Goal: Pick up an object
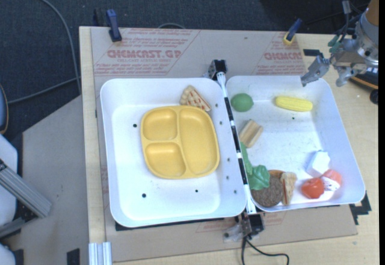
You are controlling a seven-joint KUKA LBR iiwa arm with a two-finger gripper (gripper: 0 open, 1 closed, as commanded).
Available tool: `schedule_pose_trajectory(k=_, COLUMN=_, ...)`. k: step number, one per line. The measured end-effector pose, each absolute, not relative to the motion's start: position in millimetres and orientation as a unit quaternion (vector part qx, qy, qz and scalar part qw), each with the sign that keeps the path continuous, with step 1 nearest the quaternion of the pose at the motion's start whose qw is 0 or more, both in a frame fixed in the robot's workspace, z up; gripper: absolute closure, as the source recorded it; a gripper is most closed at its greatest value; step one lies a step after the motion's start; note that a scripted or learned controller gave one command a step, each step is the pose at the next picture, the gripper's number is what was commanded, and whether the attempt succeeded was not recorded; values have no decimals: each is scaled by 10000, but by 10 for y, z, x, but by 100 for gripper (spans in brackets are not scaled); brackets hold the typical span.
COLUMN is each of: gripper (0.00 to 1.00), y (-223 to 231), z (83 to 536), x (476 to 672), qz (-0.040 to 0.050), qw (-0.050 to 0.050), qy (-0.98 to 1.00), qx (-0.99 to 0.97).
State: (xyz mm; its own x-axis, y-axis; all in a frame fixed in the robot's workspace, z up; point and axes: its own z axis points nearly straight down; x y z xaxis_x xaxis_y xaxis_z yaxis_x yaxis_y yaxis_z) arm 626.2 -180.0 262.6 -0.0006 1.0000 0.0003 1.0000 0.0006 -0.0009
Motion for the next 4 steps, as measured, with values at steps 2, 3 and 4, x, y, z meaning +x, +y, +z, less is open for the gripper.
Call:
schedule_pose_trajectory(k=2, gripper=0, y=-1918, z=880, x=6611, qz=3, qw=168, qy=-7080, qx=-7060)
schedule_pose_trajectory(k=3, gripper=0, y=-2154, z=895, x=6706, qz=-56, qw=50, qy=-7094, qx=-7048)
schedule_pose_trajectory(k=4, gripper=0, y=-2240, z=1912, x=6679, qz=-11, qw=-31, qy=-7076, qx=-7066)
